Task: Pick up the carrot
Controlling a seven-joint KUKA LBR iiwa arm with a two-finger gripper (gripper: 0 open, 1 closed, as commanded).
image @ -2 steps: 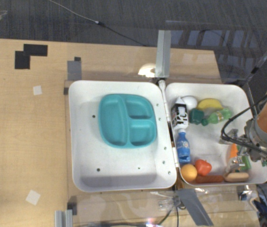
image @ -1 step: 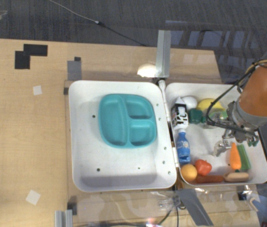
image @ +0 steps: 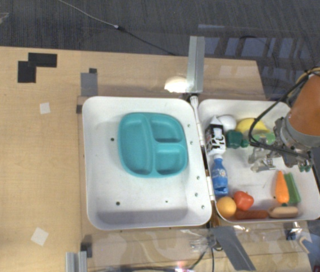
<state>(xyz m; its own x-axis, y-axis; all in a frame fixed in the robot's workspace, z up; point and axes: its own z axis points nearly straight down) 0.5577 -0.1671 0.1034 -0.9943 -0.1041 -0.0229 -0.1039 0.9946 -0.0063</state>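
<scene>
gripper [image: 264,162] hanging low in the right bin [image: 316,208], up and to the left of the carrot [image: 282,187]. too small and blurry to tell how it is set. nothing seen held in it. grey arm [image: 295,135] with the orange band [image: 318,103] coming in from the right, a black cable [image: 264,118] looping beside it.

looks like the reach step, not the grab yet. to do it well: slide a bit right and toward the near edge, stop right over the middle of the carrot, then go straight down. turn to squeeze across the thin way, not along the long way. mind the green thing [image: 292,187] touching the carrot's right side, easy to grab both. lift slow.

carrot: orange, short, pointy at the top end, fatter at the bottom. lying flat near the right wall of the right bin, long way running up and down the view. a tan thing [image: 284,211] just below it.

more stuff around: a red thing [image: 243,199] and a yellow ball [image: 226,207] near the front, a blue bottle [image: 220,176] by the left wall, a black and white thing [image: 216,137], a green toy [image: 237,140] and a yellow fruit [image: 249,124] at the back.

left bin [image: 100,208] next door, with a teal plate [image: 152,144] in it.
</scene>
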